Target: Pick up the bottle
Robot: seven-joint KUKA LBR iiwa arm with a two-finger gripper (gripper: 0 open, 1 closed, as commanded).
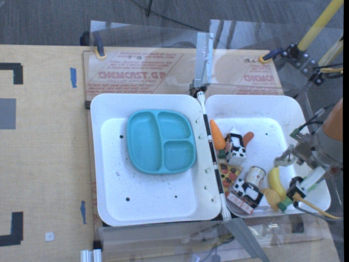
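Note:
The bottle looks like a short tan and silver cylinder in the front middle of the right bin. It rests against a black-and-white cow-patterned pack. My gripper hangs over the right side of that bin, up and to the right of the bottle, just above a yellow banana. Nothing shows between its fingers.
An orange carrot, a small cow figure, a pizza slice and a green piece also lie in the right bin. A teal divided plate sits in the left bin.

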